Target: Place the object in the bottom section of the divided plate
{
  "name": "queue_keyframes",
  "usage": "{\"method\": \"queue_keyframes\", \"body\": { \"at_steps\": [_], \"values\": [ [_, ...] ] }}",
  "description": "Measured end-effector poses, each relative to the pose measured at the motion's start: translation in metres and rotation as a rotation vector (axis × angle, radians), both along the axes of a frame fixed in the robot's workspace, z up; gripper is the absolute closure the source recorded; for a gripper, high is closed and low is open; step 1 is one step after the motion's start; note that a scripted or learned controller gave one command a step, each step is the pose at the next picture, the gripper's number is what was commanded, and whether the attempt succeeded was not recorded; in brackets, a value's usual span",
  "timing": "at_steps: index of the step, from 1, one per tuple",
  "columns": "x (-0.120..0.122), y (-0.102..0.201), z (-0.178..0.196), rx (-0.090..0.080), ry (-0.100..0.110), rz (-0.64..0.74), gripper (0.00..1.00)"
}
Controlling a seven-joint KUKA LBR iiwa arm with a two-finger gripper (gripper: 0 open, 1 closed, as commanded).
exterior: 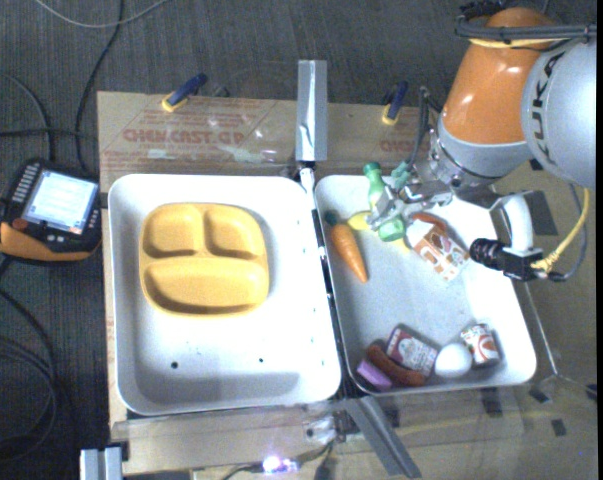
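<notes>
Two shallow white bins side by side on the surface [121, 118]. In the left bin [121, 368], a yellow divided plate [206, 258] lying flat toward the upper part, two small sections at the top and one wide section at the bottom, nothing in any of them. In the right bin [526, 368], a carrot [349, 251] near the left wall, tip pointing down and right; a green bottle [374, 178] close to the upper rim; a red-and-white packet [437, 248] right of centre; along the lower edge, a dark packet [413, 348], a sausage [396, 370], a white egg [452, 359] and a small can [482, 344] crowded together. Reaching in from the right, the grey-and-orange arm [501, 78], with the gripper [389, 216] low over the upper part of the right bin, just beside the green bottle and above the carrot. Something green and yellow right at the fingers [384, 204]; open or closed, holding or merely touching, impossible to tell from this angle. Left of the bins, a handheld screen [51, 208] on the floor.
</notes>
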State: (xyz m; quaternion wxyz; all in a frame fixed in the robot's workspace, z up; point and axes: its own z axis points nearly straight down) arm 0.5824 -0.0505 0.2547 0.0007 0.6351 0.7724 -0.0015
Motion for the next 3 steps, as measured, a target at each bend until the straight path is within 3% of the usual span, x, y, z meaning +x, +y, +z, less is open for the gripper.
{"method": "queue_keyframes", "body": {
  "at_steps": [1, 2, 3],
  "values": [
    [-0.046, 0.083, -0.057, 0.003, 0.005, -0.007, 1.0],
    [-0.009, 0.158, -0.067, 0.002, 0.004, -0.027, 1.0],
    [-0.03, 0.207, -0.043, 0.001, 0.003, -0.043, 1.0]
  ]
}}
